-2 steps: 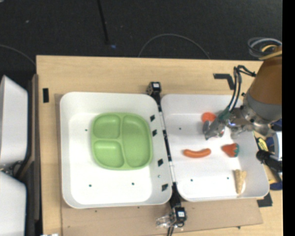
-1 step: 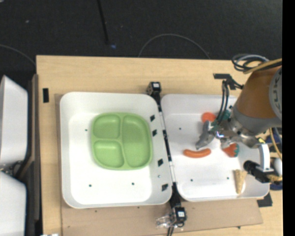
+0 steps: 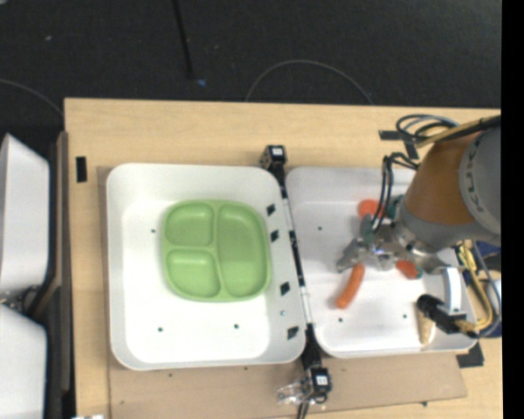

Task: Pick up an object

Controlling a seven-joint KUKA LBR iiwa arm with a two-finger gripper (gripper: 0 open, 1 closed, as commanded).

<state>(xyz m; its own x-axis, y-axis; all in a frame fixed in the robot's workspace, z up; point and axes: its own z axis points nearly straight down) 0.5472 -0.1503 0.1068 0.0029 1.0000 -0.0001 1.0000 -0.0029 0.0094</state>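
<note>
Carrot (image 3: 349, 288), or an orange toy shaped like one, lies slantwise on the floor of the right bin (image 3: 332, 190). Its upper end sits right under the pincer (image 3: 367, 256), which hangs low over it. From where I stand I cannot tell whether the pincer is spread, pressed together or pinching anything, and I see no sign that the carrot is off the bin floor.

My guess is that the grasp is in hand. To do it well, the pincer should close across the carrot's narrow width rather than along its length. It should also grip nearer the middle than the tip, so the piece does not swing or slip out on the lift.

Two smaller things lie close by, an orange bit (image 3: 367, 208) above and a reddish piece (image 3: 408, 270) beside the wrist, and both are best left alone. Beyond them the arm (image 3: 445, 190) reaches in. The left bin (image 3: 131, 199) holds a green divided plate (image 3: 217, 250), and both bins rest on the tabletop (image 3: 157, 129).
</note>
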